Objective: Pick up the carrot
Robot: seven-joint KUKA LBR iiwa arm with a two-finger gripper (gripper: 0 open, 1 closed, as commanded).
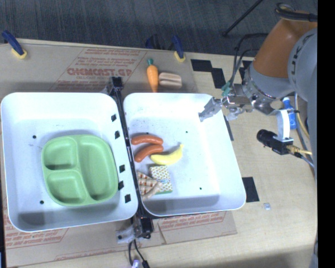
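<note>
A grey robot arm's hand (209, 110) hovers over the upper right corner of the right bin (226, 166), with nothing between its fingers; whether they are spread or closed cannot be told from this angle. Nearest the camera, down and to the left of the hand inside that bin, lie a waffle piece (147, 183) and a small packet (162, 179), then a banana (168, 156) and two sausages (147, 145). The carrot (152, 76) lies outside both bins, on the desk (89, 66) just beyond the right bin's far rim, up and to the left of the hand, with a sandwich-like toy (170, 80) just beside it. Judging by this layout, a good pickup means carrying the hand across the bin rim with height to spare, lining the fingers across the carrot's narrow body, and descending clear of its neighbour.
</note>
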